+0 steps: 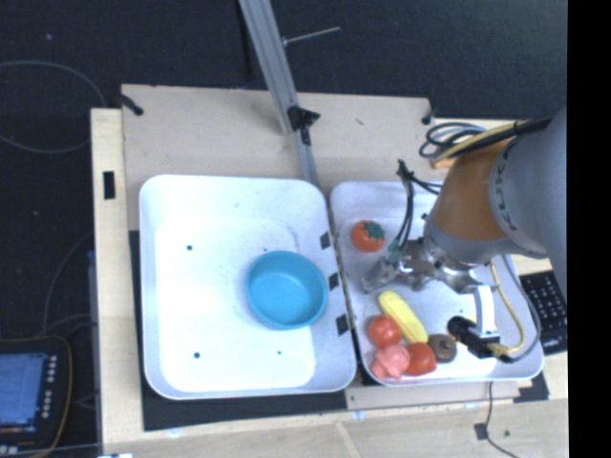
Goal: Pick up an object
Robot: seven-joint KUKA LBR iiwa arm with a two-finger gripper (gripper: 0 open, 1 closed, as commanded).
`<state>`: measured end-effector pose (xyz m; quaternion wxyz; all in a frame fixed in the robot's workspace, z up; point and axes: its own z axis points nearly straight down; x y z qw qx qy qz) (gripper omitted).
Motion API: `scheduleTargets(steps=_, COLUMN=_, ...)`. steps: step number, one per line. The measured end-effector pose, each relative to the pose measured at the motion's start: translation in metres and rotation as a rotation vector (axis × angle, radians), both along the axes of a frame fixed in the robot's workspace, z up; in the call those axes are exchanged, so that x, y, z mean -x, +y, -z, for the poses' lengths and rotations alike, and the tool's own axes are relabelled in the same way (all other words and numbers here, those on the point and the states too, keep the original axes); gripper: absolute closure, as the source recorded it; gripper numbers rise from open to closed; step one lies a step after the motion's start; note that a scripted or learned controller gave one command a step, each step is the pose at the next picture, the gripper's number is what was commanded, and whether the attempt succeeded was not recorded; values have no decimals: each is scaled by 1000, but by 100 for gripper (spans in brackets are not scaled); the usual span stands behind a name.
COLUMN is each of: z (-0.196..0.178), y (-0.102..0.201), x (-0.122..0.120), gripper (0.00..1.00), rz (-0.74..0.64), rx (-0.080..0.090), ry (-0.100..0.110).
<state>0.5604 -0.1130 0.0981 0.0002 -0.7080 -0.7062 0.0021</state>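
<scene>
My gripper (387,272) reaches down into the right bin (358,203), its metal fingers just above a yellow banana-shaped toy (402,316). An orange-red tomato with a green top (367,236) lies up and to the left of the gripper. Near the bin's front edge sit a red ball (384,331), a pink object (388,362), another red piece (420,359) and a small brown object (443,347). Nothing shows between the fingers.
A blue bowl (285,289) sits in the left bin (191,218). A grey metal pole (272,60) slants from the top down to the gap between the bins. Cables and a black fitting (474,337) hang off the wrist over the right bin's right side.
</scene>
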Motion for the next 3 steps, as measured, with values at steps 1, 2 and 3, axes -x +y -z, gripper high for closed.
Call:
scheduleTargets(steps=1, z=-14, y=1, x=-2, gripper=100, rz=7, rx=-4, ry=-8)
scheduleTargets(steps=2, z=-59, y=-3, x=-2, gripper=100, rz=8, rx=-4, ry=-8)
scheduleTargets(steps=3, z=-108, y=3, x=-3, gripper=100, rz=-9, rx=-5, ry=-11)
